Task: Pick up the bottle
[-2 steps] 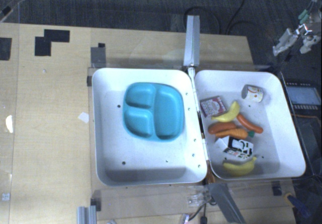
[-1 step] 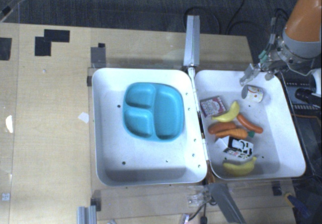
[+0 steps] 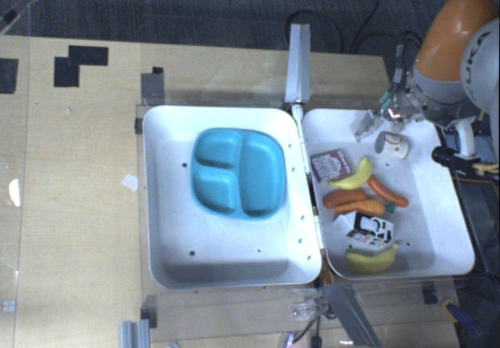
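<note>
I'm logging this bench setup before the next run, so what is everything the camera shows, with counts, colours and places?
Bins: two, white, side by side on the bench.
Divided tray: one, blue, three compartments, middle of the left bin.
Bananas: two, yellow, right bin; one mid-bin, one near the front edge.
Carrots: two, orange, right bin, between the bananas.
Packet: one, maroon, right bin, beside the upper banana.
Black-and-white item: one, right bin, above the front banana; too blurred to name.
Small pale object: one, whitish, back of the right bin, possibly the bottle.
Gripper: one, grey, over the right bin's back edge.
</note>
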`<state>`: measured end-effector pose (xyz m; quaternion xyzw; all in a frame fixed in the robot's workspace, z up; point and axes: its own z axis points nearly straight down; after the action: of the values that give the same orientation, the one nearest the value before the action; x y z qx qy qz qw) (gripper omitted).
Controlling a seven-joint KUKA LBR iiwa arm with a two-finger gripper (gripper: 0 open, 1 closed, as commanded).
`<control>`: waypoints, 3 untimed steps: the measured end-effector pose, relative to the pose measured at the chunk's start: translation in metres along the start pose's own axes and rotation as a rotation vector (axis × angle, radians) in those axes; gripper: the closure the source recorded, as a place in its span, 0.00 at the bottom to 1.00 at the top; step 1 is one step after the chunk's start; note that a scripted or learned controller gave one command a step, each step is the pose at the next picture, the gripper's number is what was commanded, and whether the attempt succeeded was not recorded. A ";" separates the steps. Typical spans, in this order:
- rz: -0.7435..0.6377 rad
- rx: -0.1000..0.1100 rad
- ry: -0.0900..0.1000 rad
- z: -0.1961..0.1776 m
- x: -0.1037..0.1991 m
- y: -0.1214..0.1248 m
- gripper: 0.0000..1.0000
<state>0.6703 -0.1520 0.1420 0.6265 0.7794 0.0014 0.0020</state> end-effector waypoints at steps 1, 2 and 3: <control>0.012 -0.004 -0.002 -0.033 -0.010 -0.001 0.00; 0.190 -0.001 0.001 0.030 0.055 0.012 0.00; 0.098 -0.003 0.001 -0.046 0.154 0.034 0.00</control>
<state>0.6704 0.0059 0.1875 0.6641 0.7477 0.0033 0.0025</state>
